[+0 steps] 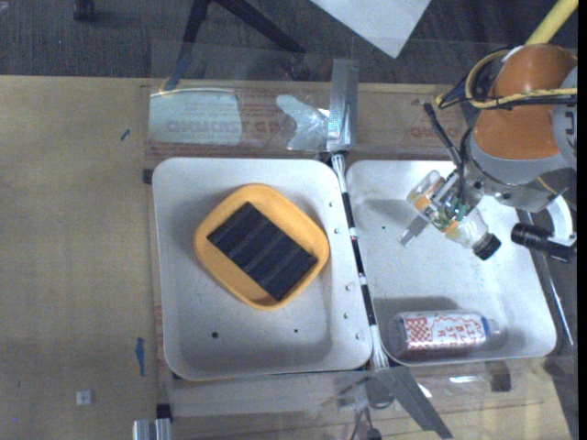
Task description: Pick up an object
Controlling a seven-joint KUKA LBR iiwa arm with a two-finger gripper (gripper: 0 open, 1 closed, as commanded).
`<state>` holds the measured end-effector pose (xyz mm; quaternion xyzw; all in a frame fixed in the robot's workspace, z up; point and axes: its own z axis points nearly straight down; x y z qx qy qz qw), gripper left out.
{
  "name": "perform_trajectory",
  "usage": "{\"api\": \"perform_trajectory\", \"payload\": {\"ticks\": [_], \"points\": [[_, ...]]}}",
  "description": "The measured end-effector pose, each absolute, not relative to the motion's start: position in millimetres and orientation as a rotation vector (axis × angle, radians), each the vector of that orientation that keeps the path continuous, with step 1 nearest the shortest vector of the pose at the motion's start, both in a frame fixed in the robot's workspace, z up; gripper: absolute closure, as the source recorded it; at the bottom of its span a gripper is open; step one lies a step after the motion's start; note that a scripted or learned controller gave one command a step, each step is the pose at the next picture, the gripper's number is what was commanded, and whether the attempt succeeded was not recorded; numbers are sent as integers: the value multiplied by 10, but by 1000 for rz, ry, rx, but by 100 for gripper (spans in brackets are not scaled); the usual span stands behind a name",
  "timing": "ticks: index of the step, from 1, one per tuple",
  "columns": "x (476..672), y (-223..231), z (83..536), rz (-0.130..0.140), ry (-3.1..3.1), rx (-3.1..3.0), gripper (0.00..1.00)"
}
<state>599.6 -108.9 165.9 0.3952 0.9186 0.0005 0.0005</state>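
My gripper [438,211] hangs over the upper part of the right bin [523,337], below the arm's orange band. A small clear bottle [470,232] with a black cap and an orange-green label lies slanted right at the gripper, partly covered by it. Whether the bottle is held cannot be told. A tube with a red-and-white pattern [444,329] lies on its side near the right bin's front wall. A yellow tray-like object with a dark ribbed top [261,245] rests in the middle of the left bin [183,337].
A ridge [353,246] divides the two bins. Crumpled clear plastic [303,122] and a metal bracket [342,104] sit behind the bins on the wooden bench. A black part [541,237] of the arm juts over the right bin's right side.
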Motion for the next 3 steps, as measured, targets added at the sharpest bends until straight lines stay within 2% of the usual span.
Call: {"api": "perform_trajectory", "payload": {"ticks": [1, 2, 3], "points": [[5995, -1097, 1660, 2, 2884, 1243, 0], [6252, -1412, 1630, 2, 2800, 1411, 0], [6638, -1771, 857, -9, 2787, 1482, 0]]}}
